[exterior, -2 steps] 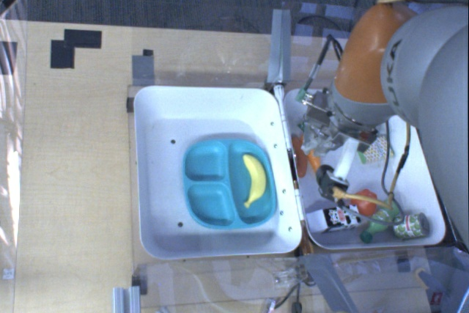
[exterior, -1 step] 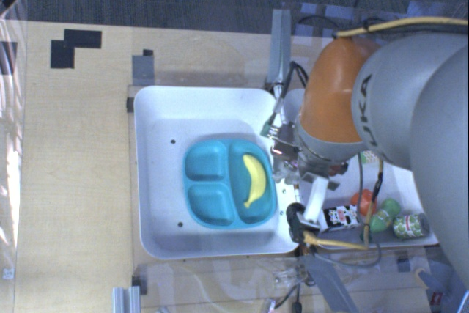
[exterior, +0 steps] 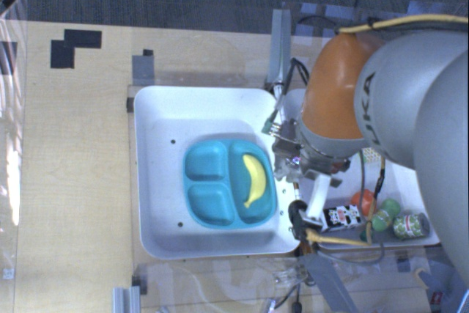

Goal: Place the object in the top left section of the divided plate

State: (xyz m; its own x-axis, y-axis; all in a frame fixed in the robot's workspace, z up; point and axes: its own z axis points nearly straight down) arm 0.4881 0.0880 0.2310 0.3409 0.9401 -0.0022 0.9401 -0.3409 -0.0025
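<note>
One yellow banana [exterior: 253, 179] lies in the long right section of the blue divided plate [exterior: 207, 162], inside the left white bin [exterior: 157, 157]. The gripper [exterior: 289, 157] hangs just beside the plate's right rim; whether it is clenched or released cannot be told.

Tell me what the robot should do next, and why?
Probably ease the gripper left, over the banana: it lies in the blue plate's long right section, not the top left one, and the gripper hangs just right of the plate.
</note>
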